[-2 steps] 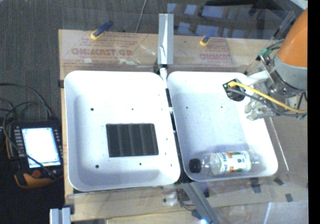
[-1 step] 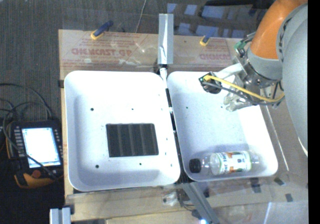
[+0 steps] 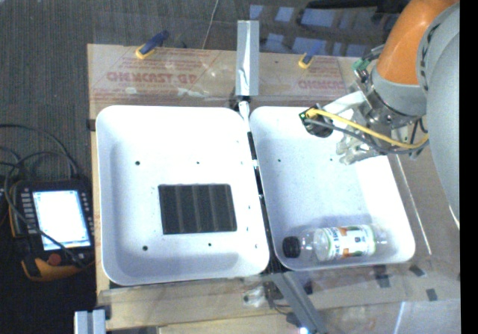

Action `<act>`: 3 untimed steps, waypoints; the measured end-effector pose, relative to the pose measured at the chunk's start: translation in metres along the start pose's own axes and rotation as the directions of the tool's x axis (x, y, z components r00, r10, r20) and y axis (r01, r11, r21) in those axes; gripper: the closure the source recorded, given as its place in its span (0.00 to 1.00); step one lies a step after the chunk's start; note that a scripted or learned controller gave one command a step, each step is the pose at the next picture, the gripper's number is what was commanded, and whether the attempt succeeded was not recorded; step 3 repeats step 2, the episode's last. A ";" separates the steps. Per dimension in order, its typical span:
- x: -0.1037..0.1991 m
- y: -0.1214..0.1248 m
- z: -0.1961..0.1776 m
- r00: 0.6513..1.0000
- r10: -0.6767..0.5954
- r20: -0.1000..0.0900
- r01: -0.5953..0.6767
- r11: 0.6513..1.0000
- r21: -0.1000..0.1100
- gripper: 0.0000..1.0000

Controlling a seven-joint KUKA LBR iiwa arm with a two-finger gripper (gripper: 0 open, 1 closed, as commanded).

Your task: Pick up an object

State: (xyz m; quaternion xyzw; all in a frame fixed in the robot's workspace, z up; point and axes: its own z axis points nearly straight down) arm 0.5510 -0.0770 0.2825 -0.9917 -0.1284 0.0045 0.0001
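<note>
Camera view, looking down at a slant: a clear plastic bottle [image 3: 337,242] lies on its side against the near wall of the right bin [image 3: 299,175], its long axis running left to right, dark cap to the left. The gripper [image 3: 351,152] hangs over the bin's far right part, well apart from the bottle, which lies nearer the camera. Whether it is spread or closed cannot be told.

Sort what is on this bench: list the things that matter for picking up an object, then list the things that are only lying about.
For the job:
- clear plastic bottle, lying on its side at the near edge of the right bin
- gripper, over the right bin's far part, apart from the bottle

Lying about:
- dark ridged tray in the left bin
- handheld screen unit beside the bench
</note>
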 end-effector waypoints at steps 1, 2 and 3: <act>0.000 0.000 -0.008 1.000 0.000 0.005 0.000 1.000 0.001 1.00; -0.012 0.023 -0.023 0.950 -0.311 -0.004 0.311 0.950 -0.004 1.00; -0.012 0.023 -0.023 0.950 -0.311 -0.004 0.311 0.950 -0.004 1.00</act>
